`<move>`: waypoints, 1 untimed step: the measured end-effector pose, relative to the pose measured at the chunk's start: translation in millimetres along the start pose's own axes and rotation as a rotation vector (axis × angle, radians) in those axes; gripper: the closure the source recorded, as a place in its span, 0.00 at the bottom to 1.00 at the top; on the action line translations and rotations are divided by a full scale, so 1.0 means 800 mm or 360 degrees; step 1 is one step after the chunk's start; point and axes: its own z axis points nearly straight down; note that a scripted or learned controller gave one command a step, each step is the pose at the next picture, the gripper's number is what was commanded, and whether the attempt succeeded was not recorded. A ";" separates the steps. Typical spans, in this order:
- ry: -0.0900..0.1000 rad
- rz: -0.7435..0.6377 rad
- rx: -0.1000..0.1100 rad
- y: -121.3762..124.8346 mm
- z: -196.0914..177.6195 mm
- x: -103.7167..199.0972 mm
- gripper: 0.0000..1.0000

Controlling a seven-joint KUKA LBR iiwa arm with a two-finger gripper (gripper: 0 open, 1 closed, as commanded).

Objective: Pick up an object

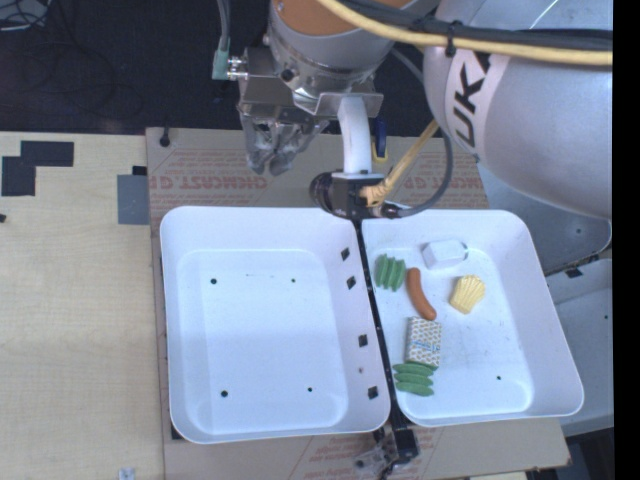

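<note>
Nothing picked yet — the claw hangs above the tabletop behind the left bin, carrying nothing, and whether it's wide or narrow I can't tell from this angle. All candidates lie in the right bin: red sausage, green pods, yellow piece, white block, patterned box (plus another green item near the front). Approx. the whole job remains — reach over, descend, grasp, lift.

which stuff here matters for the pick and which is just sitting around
Part of the job:
gripper
green pods
orange sausage
white block
yellow ridged piece
patterned box
second green pods
right bin, which holds them

Just there:
left bin
brown board
yellow hose
</note>
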 end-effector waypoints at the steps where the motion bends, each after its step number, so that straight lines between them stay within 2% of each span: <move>1: 0.0009 0.0001 -0.0015 -0.049 -0.086 -0.064 1.00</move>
